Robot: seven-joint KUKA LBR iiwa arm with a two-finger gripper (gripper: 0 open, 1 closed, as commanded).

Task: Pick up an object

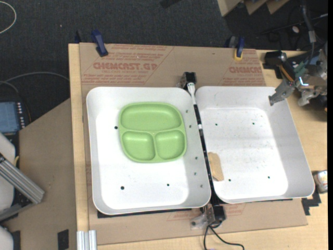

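Note:
A light green divided plate point(153, 132) with three compartments lies flat in the left white bin point(109, 186), toward its upper middle. At the far right edge, the gripper point(281, 94) hangs over the upper right rim of the right white bin point(260, 181), well away from the plate. A grey finger-like part point(279, 95) points down and left toward that bin. Nothing is seen between the fingers.
Both bins sit on a brown cardboard sheet point(130, 61) held by blue clamps at the back. A tan patch of tape point(215, 166) lies at the right bin's left wall. Cables and arm hardware crowd the upper right corner.

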